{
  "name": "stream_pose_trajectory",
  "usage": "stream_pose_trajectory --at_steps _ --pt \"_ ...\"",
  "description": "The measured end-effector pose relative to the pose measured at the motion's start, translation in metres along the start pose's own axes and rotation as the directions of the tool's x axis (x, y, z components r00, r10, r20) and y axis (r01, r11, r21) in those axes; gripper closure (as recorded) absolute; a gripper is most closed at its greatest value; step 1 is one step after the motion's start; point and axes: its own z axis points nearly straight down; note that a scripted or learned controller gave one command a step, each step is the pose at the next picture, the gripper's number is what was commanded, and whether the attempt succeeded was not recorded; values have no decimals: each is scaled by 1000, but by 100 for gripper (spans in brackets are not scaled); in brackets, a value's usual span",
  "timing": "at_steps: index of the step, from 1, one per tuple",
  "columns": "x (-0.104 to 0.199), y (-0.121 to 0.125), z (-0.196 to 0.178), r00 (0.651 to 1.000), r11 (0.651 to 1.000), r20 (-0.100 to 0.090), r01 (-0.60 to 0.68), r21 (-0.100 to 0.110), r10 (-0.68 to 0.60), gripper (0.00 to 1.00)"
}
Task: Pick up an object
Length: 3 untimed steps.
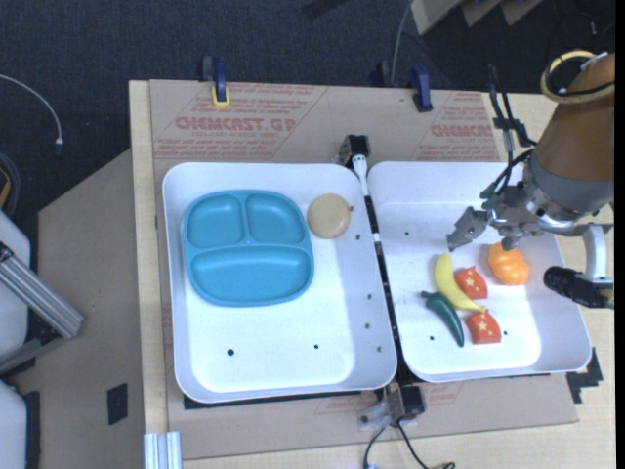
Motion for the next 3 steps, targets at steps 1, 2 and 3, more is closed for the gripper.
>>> stream_pose_trajectory --at_steps 1,2,3 --pt "0 3 -8 1000 1000 2 3 -14 -3 0" --pt "7 -2 39 1000 1000 0 3 -7 -3 0" --pt "7 -3 92 1000 1000 0 2 -7 -2 0"
